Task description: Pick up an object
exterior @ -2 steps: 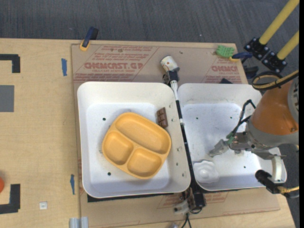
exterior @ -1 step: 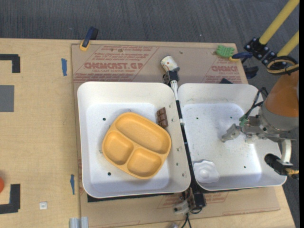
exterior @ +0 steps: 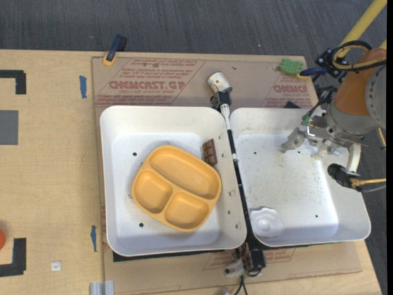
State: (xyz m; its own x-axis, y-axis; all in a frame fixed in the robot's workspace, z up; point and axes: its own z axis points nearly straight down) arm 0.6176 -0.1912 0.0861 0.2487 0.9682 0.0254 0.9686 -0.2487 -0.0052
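End effector (exterior: 317,141): fingers spread apart, nothing between them. Yellow divided tray (exterior: 176,187): well left. White object (exterior: 265,221): below-left, near.

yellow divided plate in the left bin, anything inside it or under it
The three compartments of the yellow divided plate look bare. It rests on the left bin floor; a small brown block sits beside its upper right edge. Anything beneath is hidden.

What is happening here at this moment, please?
A robot arm reaches in from the right, with its hand over the upper right part of the right bin. A white object lies near that bin's lower left corner. The left bin holds a yellow divided tray and a small brown item. Nothing visible is held yet.
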